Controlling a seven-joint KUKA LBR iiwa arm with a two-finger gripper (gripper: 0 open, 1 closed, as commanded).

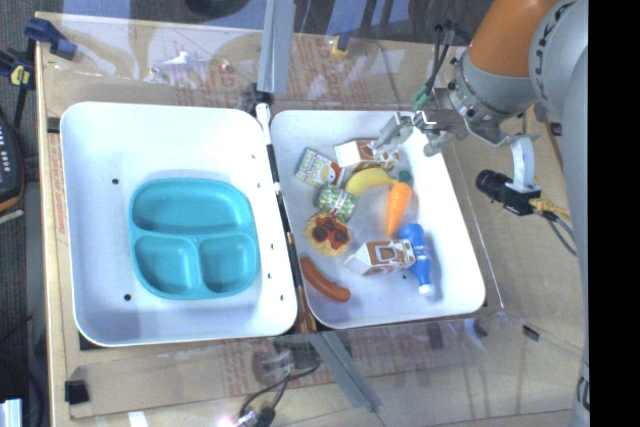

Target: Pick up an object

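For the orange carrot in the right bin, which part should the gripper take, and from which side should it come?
Probably the thick upper half of the carrot, from straight above. It lies nearly upright in the picture, so the fingers should close across its width, left to right. The banana touches its top on the left and the blue bottle lies by its thin tip, so the middle offers the most room.

A robotics lab: bench (150,65) with two white bins (90,215), cables.

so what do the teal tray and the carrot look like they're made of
Teal tray: probably moulded plastic, smooth with a soft sheen; one uniform colour, with rounded compartment walls. Carrot: looks like toy plastic, an even bright orange with a green tip, though rubber or foam can't be ruled out.
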